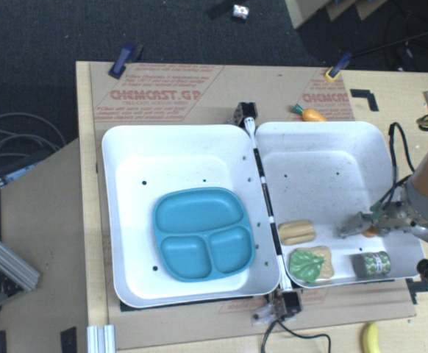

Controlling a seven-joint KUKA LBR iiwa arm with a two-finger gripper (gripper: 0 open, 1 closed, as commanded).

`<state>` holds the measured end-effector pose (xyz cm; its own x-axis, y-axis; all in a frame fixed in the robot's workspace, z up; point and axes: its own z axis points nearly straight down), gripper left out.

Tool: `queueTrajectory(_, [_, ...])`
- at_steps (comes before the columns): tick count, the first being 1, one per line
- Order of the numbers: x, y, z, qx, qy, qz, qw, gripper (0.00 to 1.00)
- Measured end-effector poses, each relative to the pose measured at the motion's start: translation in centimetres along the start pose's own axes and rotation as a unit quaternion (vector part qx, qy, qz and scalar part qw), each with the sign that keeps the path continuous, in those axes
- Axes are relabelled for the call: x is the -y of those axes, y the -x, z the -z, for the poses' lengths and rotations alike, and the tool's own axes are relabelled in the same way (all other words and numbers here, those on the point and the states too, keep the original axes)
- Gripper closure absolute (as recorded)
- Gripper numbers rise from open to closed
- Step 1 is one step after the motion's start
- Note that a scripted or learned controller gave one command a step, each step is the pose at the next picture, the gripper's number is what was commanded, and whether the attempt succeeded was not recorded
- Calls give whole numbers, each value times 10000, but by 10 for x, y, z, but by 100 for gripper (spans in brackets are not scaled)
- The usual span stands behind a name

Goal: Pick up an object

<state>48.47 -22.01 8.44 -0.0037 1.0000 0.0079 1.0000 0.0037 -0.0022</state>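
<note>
Left bin (126, 197): holds a blue divided plate (203, 232). Right bin (324, 142): holds a tan bread roll (296, 232), a green leafy toy on a tan slice (309, 264) and a small green-labelled can (373, 263) lying on its side. Tool (361, 225) low over the right bin, just above the can; cannot tell its state. Cardboard-covered tabletop (162, 94); dark carpet (52, 20) beyond.

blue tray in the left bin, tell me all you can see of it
The blue tray is a rounded, glossy plastic-looking plate with three compartments: one long one along the far side, two smaller ones nearer the camera. It lies flat, slightly skewed, in the near half of the left bin, holding nothing, with nothing else touching it.
</note>
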Motion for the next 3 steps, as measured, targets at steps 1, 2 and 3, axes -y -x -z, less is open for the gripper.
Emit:
queueTrajectory(1, [0, 2, 10, 26, 11, -11, 10000, 100])
queueTrajectory(2, [-19, 1, 102, 45, 18, -17, 10000, 100])
queueTrajectory(3, [-13, -62, 156, 42, 24, -9, 10000, 100])
